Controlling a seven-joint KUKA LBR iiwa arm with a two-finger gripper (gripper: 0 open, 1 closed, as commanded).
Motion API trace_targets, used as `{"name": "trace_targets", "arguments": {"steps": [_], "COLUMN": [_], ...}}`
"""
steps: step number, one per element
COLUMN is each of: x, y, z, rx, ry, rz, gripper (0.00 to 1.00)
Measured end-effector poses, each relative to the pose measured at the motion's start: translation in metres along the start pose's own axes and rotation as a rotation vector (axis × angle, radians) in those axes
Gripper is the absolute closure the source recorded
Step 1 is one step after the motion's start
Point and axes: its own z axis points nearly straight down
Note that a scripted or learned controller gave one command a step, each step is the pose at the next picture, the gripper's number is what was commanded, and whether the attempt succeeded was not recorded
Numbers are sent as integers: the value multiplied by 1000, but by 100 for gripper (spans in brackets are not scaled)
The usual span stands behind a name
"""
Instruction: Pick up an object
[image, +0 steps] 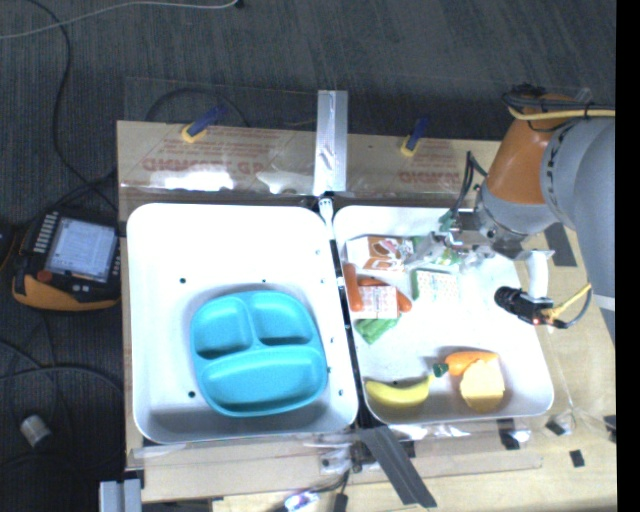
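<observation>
Hand (452, 240) blurred among packets (385, 270)

Smooth, glossy white plastic in both bins: left bin (160, 300), right bin (520, 340). Matt-to-satin turquoise plastic in the divided tray (258, 350). Waxy, smooth yellow skin on the banana (398, 391); soft-looking, matt orange-yellow surface on the block (481, 385). Printed, slightly shiny card or paper on the small packets (378, 297). Brushed bare metal on the upright bar (331, 140). Dull brown board (230, 150) under clear, reflective film. Coarse dark carpet (60, 100) around.
</observation>
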Motion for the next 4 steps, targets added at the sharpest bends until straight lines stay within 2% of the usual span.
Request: {"name": "trace_targets", "arguments": {"steps": [1,2,3,4], "x": [-5,-1,-8,57], "y": [36,37,38,-2], "z": [18,18,19,35], "rx": [56,45,43,-10], "ry": [26,9,20,-3], "rz": [14,-44,-126,-227], "gripper": [0,0,0,0]}}
